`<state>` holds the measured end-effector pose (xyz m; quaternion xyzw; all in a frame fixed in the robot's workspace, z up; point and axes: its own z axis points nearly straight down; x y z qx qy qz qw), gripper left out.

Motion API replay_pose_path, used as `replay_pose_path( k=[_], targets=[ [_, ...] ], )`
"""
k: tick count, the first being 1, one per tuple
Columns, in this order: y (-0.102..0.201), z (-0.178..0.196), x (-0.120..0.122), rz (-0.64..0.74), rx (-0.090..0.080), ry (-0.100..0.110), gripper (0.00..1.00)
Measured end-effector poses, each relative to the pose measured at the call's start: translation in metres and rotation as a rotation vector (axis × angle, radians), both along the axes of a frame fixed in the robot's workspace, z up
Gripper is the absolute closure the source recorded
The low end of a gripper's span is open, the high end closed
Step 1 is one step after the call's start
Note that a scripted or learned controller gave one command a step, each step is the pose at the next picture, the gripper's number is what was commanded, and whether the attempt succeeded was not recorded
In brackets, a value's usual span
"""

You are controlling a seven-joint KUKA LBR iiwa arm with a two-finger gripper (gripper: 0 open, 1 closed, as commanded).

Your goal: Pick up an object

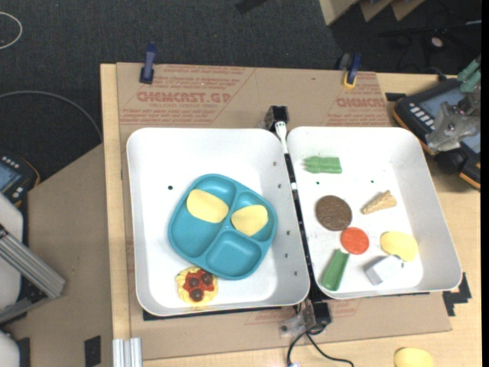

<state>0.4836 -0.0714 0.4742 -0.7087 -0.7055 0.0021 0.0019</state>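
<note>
The right bin point(428, 167) holds several toy foods: a green leafy piece point(322, 164), a brown round cookie point(334, 212), a tan wedge point(379, 202), an orange-red disc point(354, 241), a yellow lemon shape point(399, 245), a dark green stick point(335, 270) and a small grey block point(376, 270). In the left bin point(145, 205) lies a blue divided plate point(218, 251) with two yellow pieces point(208, 205) in its upper wells. A yellow piece with red dots point(196, 284) sits just below the plate. My gripper point(452, 125) hangs at the right edge, outside the right bin's far corner, touching nothing.
The bins stand on a cardboard sheet point(191, 98) held by two clamps at the back. A black handheld unit point(422, 113) lies beyond the right bin. A yellow object point(412, 356) rests on the bench at the front right.
</note>
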Motion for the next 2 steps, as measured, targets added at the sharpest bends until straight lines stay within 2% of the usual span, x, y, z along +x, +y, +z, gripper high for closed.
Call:
replay_pose_path(
  k=[1, 2],
  targets=[
    [0.003, 0.014, 0.004, 0.006, -0.002, -0.011, 1.0],
    [-0.1, -0.021, -0.006, -0.006, -0.001, -0.001, 1.0]
  ],
)
